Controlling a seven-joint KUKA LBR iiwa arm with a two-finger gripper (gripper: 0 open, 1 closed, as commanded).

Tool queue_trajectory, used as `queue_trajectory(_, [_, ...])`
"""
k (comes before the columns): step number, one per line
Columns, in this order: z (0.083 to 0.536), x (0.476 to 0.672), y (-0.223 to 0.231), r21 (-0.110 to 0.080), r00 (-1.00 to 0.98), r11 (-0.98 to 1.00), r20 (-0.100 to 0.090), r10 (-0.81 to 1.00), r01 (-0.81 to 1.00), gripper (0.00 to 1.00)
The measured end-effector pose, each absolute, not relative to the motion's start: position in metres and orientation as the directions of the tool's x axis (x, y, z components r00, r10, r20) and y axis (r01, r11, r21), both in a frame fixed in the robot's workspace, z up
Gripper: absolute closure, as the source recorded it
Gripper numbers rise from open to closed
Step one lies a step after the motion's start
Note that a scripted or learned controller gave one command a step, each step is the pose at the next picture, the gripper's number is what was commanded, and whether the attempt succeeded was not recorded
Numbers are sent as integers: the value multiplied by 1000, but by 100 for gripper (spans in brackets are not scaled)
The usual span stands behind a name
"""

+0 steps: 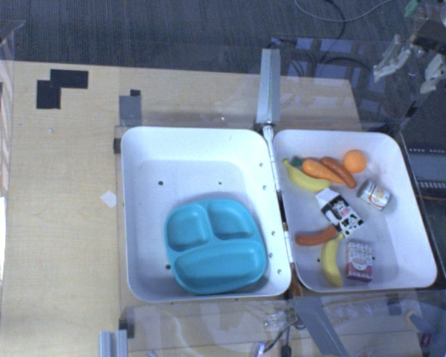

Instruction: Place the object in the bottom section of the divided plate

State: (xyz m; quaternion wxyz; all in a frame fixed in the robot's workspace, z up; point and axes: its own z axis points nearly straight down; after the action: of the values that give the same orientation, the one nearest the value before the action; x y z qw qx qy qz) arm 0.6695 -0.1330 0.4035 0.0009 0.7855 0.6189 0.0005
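**Figure: Bench with two bins, before any object is picked up**

The pale blue divided plastic plate [217,245] lies in the left white bin [145,199], toward that bin's near edge. Its large bottom section [221,265] faces the near rim, with two smaller sections behind it.

The task's object is not singled out, and all candidates lie in the right white bin [412,222]:
- Far edge: a yellow toy banana [303,178], an orange toy carrot [328,170] and a small orange ball-shaped fruit [354,161].
- Right side: a small silver tin can [374,195].
- Centre: a black-and-white carton [340,211] and a reddish-brown toy sausage [316,237].
- Near edge: a second yellow banana [331,262] beside a pink printed box [359,262].

The two-finger gripper [412,65] hangs beyond the bench's far right corner, well apart from both bins. It appears spread and released, with nothing between its fingers.

These items are probably light and rigid. The round fruit and the can are likely to roll or slip. The elongated pieces are best taken across their narrow middle, and the box across its flat sides. Crowding at the far edge may hinder a clean hold.
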Motion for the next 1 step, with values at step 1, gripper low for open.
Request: queue_trajectory(1, [434, 669, -91, 2, 295, -295, 0, 956, 956, 0])
